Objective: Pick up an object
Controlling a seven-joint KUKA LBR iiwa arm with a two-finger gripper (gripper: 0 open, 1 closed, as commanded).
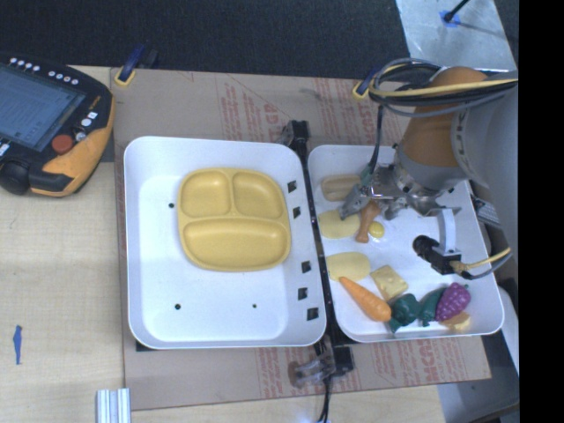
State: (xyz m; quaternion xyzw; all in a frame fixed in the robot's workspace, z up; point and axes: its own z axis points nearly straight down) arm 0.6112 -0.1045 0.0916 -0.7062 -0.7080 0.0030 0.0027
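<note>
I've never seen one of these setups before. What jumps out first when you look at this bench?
The big yellow divided plate lying alone in the left bin catches the eye first. Next comes the grey arm with its orange band, reaching in from the right so that its gripper is low over the right bin. That bin holds a scatter of toy food, with an orange carrot and purple grapes near its front edge.

1. An orange plastic carrot [365,298] lies slantwise near the front of my right bin [476,236].
2. A purple plastic grape bunch [453,300] rests at the front right corner.
3. A pale yellow wedge [389,282] sits just beside the carrot.
</note>
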